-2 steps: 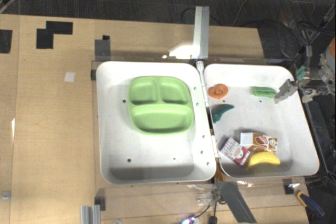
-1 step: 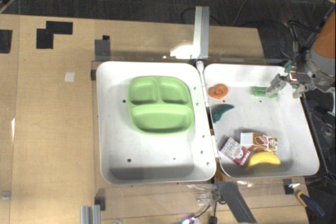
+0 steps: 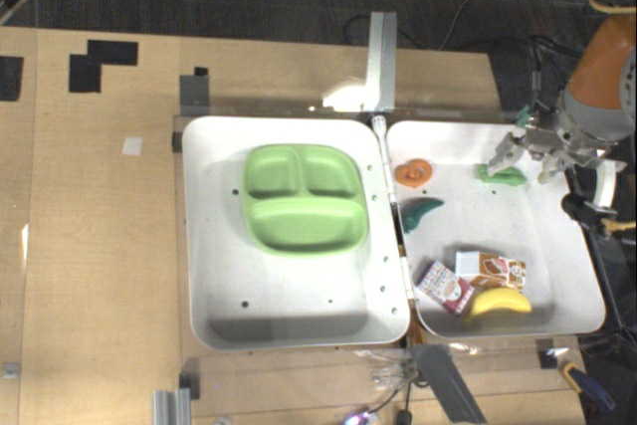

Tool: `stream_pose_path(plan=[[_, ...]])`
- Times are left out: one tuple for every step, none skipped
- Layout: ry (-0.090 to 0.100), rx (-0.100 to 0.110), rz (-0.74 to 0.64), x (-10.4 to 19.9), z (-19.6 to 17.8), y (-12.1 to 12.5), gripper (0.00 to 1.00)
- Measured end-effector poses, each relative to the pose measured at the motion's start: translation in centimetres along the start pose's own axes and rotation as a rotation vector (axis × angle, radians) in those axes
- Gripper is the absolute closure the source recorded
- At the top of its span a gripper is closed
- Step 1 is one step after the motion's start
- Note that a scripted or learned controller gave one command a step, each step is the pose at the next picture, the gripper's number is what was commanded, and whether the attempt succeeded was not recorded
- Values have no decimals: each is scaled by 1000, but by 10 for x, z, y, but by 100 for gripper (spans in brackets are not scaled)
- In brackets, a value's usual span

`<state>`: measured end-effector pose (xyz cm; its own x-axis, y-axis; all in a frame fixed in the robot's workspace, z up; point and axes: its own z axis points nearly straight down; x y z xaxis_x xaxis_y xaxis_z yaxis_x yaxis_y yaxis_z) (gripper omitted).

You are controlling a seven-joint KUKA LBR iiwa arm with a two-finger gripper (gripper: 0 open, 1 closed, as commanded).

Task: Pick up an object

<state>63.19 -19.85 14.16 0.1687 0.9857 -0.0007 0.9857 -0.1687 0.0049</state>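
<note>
Nearest the camera, in the right-hand shallow white bin (image 3: 587, 309), a curved yellow plastic banana (image 3: 500, 303) lies touching a small maroon printed carton (image 3: 444, 286), with a white-and-brown printed box (image 3: 490, 268) just behind them. None of these is lifted. Further back, a dark teal leaf-shaped plastic piece (image 3: 419, 211) rests near the divider, and an orange round plastic piece (image 3: 413, 173) sits behind it. In the left-hand white bin (image 3: 214, 214) a pale green divided plastic tray (image 3: 304, 196) lies flat, well apart from the arm.

At the far right, the end effector (image 3: 523, 157) hangs spread open over a bright green flat plastic piece (image 3: 504, 176), which lies on the bin floor; one finger (image 3: 502, 154) is just beside it. Nothing sits between the fingers, so the pick is not yet done: closing and lifting remain.
</note>
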Motion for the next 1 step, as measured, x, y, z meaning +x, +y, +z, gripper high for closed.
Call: stream_pose_path(plan=[[-2,-18,-250,64,46,3,0]])
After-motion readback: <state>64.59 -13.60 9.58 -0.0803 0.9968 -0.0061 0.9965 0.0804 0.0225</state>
